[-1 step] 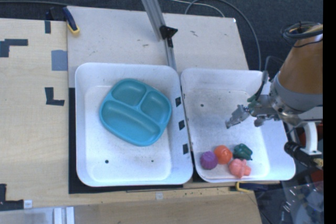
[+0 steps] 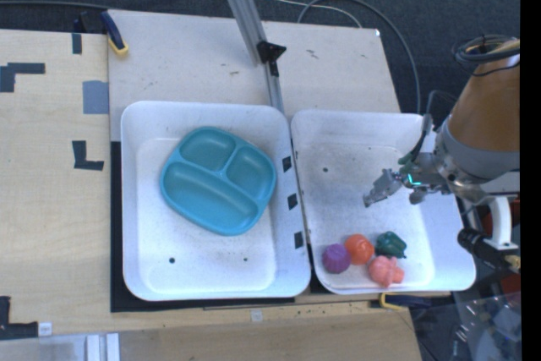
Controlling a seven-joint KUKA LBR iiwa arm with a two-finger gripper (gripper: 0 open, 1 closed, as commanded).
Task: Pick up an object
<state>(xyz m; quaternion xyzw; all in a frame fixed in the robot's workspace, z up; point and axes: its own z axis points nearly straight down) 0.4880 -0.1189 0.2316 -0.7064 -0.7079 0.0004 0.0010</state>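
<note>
The surface [image 2: 51,148] carries two shallow white bins side by side. The left bin [image 2: 139,207] contains a blue divided plate [image 2: 218,179] lying flat near its centre. The right bin [image 2: 338,139] contains four small toy items grouped along its near edge: a purple piece [image 2: 336,258], an orange piece [image 2: 358,248], a green piece [image 2: 390,244] and a pink piece [image 2: 385,270], all close together and some apparently touching. The arm [image 2: 486,118] reaches in from the right, and the gripper [image 2: 385,186] hangs over the middle of the right bin, above bare bin floor and apart from the toy group, which lies nearer the camera. No item is seen between the jaws. Whether the jaws stand apart or together cannot be told at this resolution. Judged progress: the pick is not yet made; every candidate item rests on a bin floor. Remaining steps, as estimated: select a target, align over it, descend, close and lift. The tight clustering may obstruct a clean grasp
</note>
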